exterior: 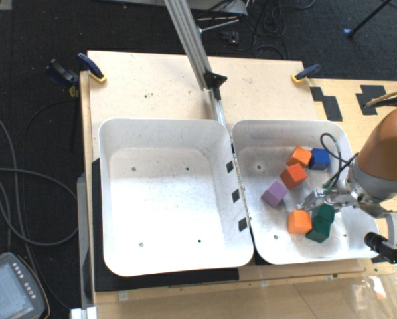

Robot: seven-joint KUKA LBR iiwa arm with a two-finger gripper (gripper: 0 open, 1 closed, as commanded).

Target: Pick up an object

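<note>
Two shallow white plastic bins sit side by side on the bench: the left bin [165, 198] and the right bin [265, 155]. The right bin holds three orange blocks [300, 156] [293, 175] [299, 221], one blue block [319, 159], one purple block [274, 194] and dark green blocks [321, 223]. The gripper [320, 201] hangs just above the green blocks, beside the nearest orange block. Its finger opening and any grasp cannot be determined.
</note>
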